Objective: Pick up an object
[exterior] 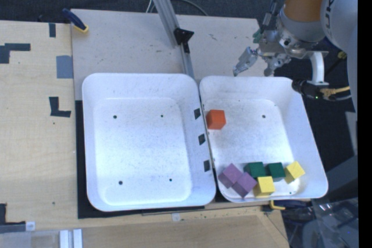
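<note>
An orange cube (216, 119) lies in the right bin (302, 125), near its left wall. Along that bin's front edge sit two purple blocks (237, 178), two green blocks (264, 170) and two yellow blocks (266, 184). My gripper (256, 65) hangs above the right bin's back rim, well clear of the blocks, with its two fingers (242, 65) spread apart and nothing between them.
The left bin (93, 125) stands beside the right one. A slanted metal pole (165, 6) crosses the bench behind the bins. A blue and yellow tool (75, 19) lies at the bench's far left corner. Cables hang by the arm at the right.
</note>
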Available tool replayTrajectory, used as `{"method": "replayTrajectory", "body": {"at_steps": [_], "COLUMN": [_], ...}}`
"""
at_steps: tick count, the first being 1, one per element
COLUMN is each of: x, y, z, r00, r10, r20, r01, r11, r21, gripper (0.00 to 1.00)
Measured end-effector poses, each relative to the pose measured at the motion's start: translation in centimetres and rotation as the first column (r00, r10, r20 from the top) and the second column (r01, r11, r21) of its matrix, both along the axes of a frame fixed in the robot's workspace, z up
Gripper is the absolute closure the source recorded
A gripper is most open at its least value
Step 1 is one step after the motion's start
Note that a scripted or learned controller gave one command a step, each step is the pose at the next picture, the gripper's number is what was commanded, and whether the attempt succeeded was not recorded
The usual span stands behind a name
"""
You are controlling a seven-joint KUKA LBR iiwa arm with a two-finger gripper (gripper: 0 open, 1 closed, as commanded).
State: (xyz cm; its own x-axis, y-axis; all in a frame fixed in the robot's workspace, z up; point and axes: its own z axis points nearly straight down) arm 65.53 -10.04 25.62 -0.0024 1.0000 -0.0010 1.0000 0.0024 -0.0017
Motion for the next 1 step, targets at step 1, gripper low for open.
{"method": "replayTrajectory", "body": {"at_steps": [1], "x": [-12.41], "y": [-2.49], "z": [-10.39], "r00": [1.0], "r10": [-0.006], "r20": [-0.012], "r01": [0.006], "r11": [1.0], "r21": [0.003], "gripper": [0.0]}}
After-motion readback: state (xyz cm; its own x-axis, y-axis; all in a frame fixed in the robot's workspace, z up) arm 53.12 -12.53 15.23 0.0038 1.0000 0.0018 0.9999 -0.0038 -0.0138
